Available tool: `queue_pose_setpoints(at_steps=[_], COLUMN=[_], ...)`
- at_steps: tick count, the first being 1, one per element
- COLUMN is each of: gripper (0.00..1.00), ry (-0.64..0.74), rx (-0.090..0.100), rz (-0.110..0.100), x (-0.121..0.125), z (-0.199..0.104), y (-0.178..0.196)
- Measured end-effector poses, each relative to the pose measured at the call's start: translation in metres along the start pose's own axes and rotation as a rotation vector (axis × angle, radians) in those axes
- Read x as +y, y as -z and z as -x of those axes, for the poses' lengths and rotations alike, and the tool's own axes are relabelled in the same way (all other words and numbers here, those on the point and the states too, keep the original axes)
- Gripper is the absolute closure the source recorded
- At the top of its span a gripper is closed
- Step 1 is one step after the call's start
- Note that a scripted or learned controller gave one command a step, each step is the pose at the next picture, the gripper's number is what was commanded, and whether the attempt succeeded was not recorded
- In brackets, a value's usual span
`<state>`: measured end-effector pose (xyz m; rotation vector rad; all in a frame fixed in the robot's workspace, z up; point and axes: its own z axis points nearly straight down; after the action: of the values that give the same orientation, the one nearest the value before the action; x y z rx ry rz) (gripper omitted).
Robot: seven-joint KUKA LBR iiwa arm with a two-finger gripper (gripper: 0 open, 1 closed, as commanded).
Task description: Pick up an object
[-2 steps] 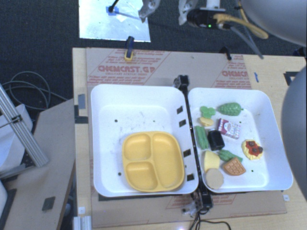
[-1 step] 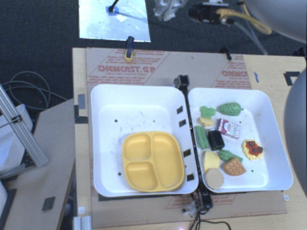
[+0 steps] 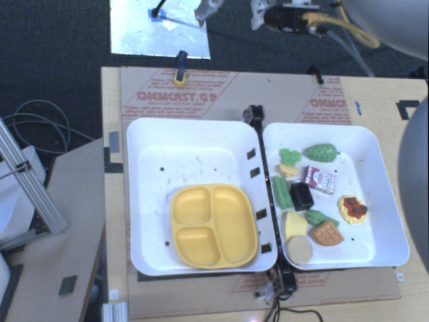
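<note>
Jaws of the gripper [image 3: 234, 9] hung apart and held nothing, poised high beyond the far edge of the tabletop [image 3: 268, 89], well away from anything to pick; from that height and spread I judged the arm was parked clear so the camera could see both bins. The things to choose from lay crowded in the right bin [image 3: 375, 146], mostly along its left wall: a green leafy piece [image 3: 322, 152] near the far edge, a small green and yellow piece [image 3: 289, 161] just beside it, a red-and-white packet [image 3: 319, 179] touching a black block [image 3: 301, 196], a green pod [image 3: 281, 192] close against the wall, a yellow wedge [image 3: 295, 224], a round tan disc [image 3: 299, 250] at the near left corner, and a waffle-like piece [image 3: 327, 233] beside a dark green sprig [image 3: 316, 217]. A small pizza-like round [image 3: 353, 208] sat apart toward the right side, and so looked the easiest to close on without nudging neighbours. The left bin [image 3: 147, 139] carried a yellow divided tray [image 3: 214, 225] at its near right corner, probably as the place for whatever got lifted. No pick had yet begun.
</note>
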<state>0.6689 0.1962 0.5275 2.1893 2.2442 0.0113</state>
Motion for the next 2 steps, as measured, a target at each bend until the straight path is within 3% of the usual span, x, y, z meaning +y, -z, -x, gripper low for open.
queue_pose_setpoints(at_steps=[1,2], gripper=[1.00,0.00], ry=[0.004,0.006], rx=[0.000,0.000], rz=[0.003,0.003], x=[0.0002,0.0002], z=[-0.0001,0.0000], y=[0.0116,0.0114])
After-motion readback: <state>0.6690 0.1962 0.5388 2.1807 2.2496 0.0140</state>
